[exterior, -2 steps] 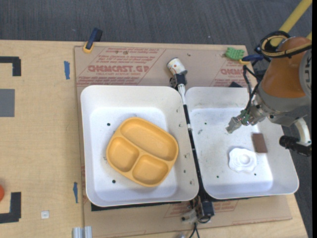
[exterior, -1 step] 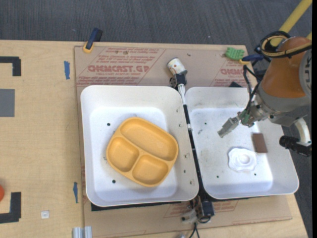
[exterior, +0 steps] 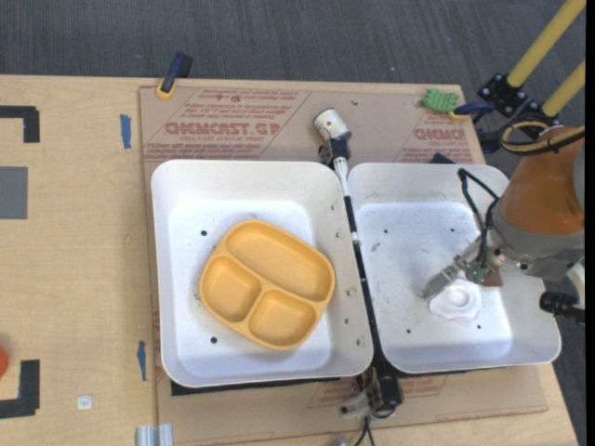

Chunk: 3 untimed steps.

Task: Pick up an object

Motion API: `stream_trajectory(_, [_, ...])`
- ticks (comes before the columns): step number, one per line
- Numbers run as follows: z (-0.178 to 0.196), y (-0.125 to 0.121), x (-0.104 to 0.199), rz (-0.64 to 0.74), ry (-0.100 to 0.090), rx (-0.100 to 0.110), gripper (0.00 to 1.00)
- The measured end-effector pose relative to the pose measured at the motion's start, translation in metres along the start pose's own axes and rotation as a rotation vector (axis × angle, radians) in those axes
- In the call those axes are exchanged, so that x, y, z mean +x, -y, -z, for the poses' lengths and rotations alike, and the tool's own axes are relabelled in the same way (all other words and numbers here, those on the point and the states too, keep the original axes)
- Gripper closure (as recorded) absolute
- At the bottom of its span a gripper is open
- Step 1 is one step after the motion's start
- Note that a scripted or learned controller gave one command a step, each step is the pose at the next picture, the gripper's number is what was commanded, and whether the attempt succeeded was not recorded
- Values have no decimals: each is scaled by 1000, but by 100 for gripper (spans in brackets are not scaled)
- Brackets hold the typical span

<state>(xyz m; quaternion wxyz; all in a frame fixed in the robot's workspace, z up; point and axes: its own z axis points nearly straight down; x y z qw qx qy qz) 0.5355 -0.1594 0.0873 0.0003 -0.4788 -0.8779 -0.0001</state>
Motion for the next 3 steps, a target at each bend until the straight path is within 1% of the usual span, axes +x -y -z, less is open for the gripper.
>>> stream_trajectory(1, [-2, -12, -74, 175, 6, -3, 0])
stream_trajectory(2, [9, -14, -75, 174, 10, -7, 100])
stream_trajectory(3, [89, -18, -7, -61, 3, -3, 100])
